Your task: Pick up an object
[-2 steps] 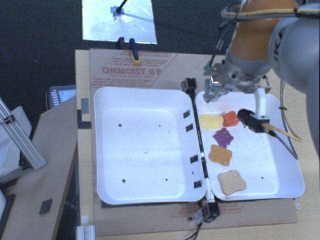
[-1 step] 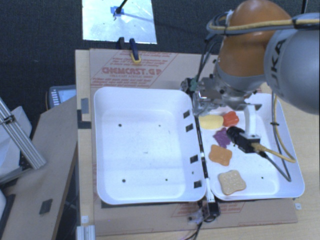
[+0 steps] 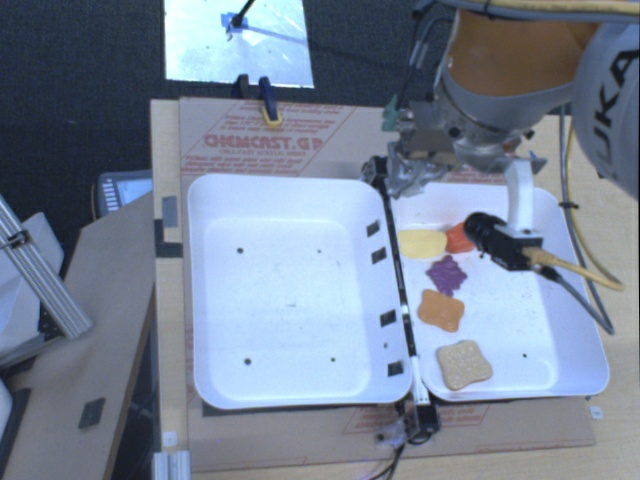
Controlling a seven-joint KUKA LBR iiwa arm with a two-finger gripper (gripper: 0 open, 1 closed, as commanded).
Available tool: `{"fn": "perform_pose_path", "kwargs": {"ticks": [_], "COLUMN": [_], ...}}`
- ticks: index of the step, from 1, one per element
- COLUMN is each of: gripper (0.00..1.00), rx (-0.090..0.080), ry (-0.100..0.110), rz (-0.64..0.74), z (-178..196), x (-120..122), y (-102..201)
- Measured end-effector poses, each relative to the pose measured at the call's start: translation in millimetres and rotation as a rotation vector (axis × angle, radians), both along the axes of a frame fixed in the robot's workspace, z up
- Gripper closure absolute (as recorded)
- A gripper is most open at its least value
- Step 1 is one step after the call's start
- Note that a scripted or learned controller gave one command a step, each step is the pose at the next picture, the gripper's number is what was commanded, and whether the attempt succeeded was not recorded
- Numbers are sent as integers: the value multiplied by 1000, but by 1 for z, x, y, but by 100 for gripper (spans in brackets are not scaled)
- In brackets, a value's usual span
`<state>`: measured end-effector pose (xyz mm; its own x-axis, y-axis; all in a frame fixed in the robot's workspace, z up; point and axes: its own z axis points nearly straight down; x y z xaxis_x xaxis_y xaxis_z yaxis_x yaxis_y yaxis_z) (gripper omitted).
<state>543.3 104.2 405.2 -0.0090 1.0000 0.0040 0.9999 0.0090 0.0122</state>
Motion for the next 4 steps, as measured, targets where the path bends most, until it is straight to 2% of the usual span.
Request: {"fn": "perform_pose_path", "kwargs": {"ticks": [1,2,3,4], "gripper": [100,100,100,100], "rx": [-3,0,-2,-1], "ry": [10,2,1,10], "rz": [-4,0,-9,2], "z": [1,80,133,129], "x": [-58,-56,29,36], "y": [-15,36,45,115]}}
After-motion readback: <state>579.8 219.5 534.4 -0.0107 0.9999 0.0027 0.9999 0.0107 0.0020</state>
